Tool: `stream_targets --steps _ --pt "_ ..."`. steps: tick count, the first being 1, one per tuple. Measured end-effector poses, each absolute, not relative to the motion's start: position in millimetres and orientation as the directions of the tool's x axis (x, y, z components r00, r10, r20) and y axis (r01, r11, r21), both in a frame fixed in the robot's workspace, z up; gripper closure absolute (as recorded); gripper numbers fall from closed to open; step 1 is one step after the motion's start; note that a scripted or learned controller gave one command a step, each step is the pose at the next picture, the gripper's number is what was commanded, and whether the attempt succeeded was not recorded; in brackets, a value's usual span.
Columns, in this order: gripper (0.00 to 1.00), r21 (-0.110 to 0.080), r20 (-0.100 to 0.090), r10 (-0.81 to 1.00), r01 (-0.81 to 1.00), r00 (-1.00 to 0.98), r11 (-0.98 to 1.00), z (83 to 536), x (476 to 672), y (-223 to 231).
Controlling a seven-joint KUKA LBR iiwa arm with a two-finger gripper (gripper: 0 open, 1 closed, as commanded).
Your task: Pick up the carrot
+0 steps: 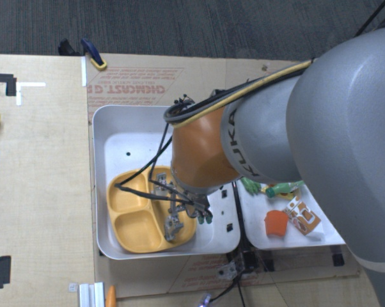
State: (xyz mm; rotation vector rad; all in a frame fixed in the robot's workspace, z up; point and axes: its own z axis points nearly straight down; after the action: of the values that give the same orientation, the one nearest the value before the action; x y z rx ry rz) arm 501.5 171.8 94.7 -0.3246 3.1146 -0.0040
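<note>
Over left bin (109,130), end effector (174,226) low above yellow divided tray (132,216); finger state unclear. Carrot-like orange piece (276,223) lies in right bin (333,235), beside printed packet (303,215).

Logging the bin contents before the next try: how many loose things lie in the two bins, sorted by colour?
Yellow: 1, divided tray
Orange: 1, block
Green: 1, item, partly hidden by the arm
Orange-and-white: 1, packet
Total: 4

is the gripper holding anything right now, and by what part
Cannot be told: the two-finger gripper hangs low over the yellow divided plastic tray in the left white bin, with nothing visible between its fingers.
</note>
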Motion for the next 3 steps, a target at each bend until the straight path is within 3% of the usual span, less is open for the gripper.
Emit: stream_targets --steps 1,2,3 --pt "1.0 -0.005 -0.015 -0.206 -0.206 -0.978 0.978 104 503.6 172" --pt "1.0 0.0 -0.005 -0.007 -0.007 -1.0 1.0 209 535.7 116" --pt "1.0 0.0 0.0 -0.044 -0.044 -0.999 0.999 102 491.1 140"
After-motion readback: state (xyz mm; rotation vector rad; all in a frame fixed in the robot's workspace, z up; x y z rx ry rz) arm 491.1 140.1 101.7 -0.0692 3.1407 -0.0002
